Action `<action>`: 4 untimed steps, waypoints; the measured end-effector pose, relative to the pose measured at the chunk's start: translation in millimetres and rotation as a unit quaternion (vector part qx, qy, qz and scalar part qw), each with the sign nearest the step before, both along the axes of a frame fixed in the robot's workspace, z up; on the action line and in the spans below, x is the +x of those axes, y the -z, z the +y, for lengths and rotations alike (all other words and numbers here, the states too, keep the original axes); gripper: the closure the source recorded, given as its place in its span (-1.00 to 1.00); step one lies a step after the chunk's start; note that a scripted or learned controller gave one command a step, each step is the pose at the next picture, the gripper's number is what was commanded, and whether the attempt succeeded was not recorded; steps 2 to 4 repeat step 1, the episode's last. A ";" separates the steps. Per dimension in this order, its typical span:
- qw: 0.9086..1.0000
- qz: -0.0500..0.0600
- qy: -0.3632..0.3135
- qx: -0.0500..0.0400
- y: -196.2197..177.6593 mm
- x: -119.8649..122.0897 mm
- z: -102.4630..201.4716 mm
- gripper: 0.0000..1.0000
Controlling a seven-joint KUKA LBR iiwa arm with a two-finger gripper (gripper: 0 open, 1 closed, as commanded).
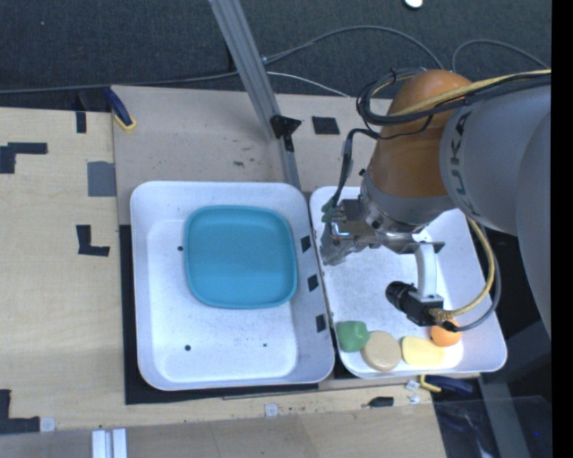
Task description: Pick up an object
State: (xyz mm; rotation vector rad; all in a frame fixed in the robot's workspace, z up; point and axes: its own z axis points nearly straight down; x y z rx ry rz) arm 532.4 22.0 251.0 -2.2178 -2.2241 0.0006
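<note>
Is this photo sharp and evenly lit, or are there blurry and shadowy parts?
Camera view: light is soft and even, with faint shadows under the blue plate and the arm; the arm, nearest the lens, looks slightly soft, while the small items at the right bin's near edge stay fairly clear; top corner holds a bright glare spot.

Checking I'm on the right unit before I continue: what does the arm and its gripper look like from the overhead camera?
A bulky grey arm with an orange band above the wrist. Black cables loop over the orange section, and a yellow cable runs down its side. The gripper is a metallic grey block.
</note>
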 end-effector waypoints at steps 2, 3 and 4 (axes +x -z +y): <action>1.000 0.001 0.000 0.000 18.2 2.9 55.6 1.00; 1.000 0.001 0.000 0.000 18.2 2.9 55.6 1.00; 1.000 0.001 0.000 0.000 18.2 2.9 55.6 1.00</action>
